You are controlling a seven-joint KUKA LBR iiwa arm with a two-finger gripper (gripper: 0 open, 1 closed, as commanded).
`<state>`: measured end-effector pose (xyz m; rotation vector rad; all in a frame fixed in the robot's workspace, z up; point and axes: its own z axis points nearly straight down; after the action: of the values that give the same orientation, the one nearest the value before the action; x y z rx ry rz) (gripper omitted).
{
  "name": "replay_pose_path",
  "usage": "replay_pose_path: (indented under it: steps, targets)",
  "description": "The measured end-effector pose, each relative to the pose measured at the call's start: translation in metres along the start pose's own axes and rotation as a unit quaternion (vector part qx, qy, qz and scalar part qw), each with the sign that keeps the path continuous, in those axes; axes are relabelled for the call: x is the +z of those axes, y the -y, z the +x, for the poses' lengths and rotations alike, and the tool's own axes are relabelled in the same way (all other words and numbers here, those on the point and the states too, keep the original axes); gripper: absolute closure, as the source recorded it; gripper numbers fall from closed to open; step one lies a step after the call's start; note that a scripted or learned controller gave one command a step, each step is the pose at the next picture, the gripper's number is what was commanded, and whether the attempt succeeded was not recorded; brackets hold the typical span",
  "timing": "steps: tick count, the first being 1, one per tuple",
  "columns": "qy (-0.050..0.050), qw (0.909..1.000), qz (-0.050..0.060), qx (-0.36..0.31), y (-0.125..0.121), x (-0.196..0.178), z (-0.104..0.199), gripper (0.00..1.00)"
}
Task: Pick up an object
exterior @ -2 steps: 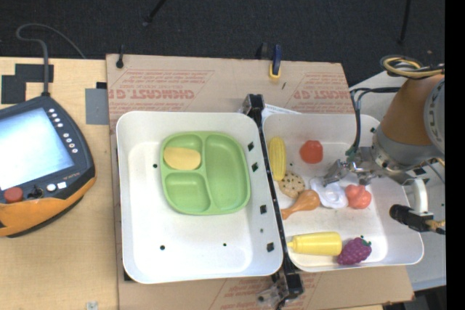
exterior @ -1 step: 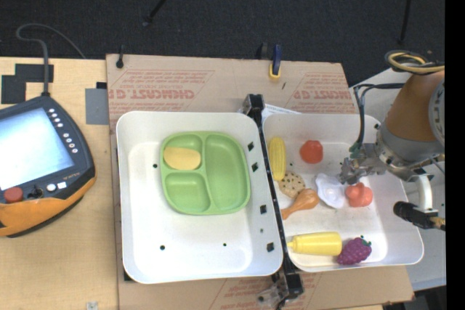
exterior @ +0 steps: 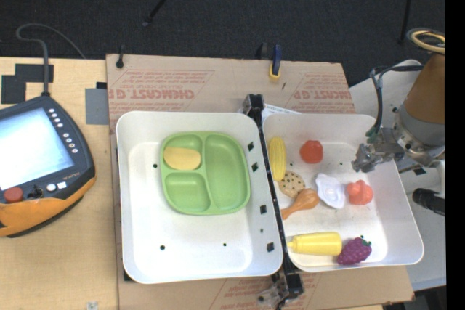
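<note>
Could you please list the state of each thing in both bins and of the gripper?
Green three-compartment plastic plate: flat in the left white bin.
Yellow oval piece: in the plate's upper-left compartment.
Yellow toy corn cob: lying in the right white bin, by the divider.
Yellow toy bottle: on its side.
Purple toy grapes: beside the bottle.
Grey gripper: above the right bin, holding nothing visible.

- The arm (exterior: 429,94) is cut off at the right, just its orange-banded wrist section showing.
- The gripper (exterior: 365,158) is a small dark cluster at the right bin's (exterior: 407,229) right rim; finger spacing can't be made out.
- The white object (exterior: 330,192) beside the red ball is too shapeless to name.
- The teach pendant (exterior: 40,160) runs off the left edge.
</note>
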<state>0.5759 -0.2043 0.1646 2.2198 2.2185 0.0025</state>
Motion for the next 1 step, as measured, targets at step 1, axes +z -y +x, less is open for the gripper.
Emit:
replay_pose_path:
  steps: [1]
  targets:
    - [0.0, 1.0, 0.0, 0.0, -0.0098, -0.0484, -0.0029, 1.0]
